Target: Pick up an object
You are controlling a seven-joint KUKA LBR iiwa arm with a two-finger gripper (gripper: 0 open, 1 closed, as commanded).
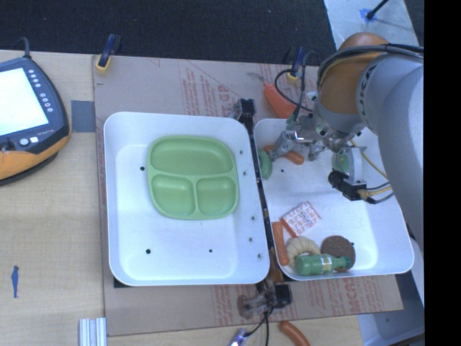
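Now my jaws (294, 144) hang low over the right bin's (389, 265) top corner; I cannot tell if they grip. They might bump the orange carrot piece (290, 156) away.

**Even overhead light, soft focus**

Bright, diffuse light washes both white bins (115, 193) nearly featureless. Shadows are faint, perhaps slightly under the green divided plate (193, 176). The handheld screen (20, 103) glares white. The whole frame is mildly blurred; the top background falls dark.
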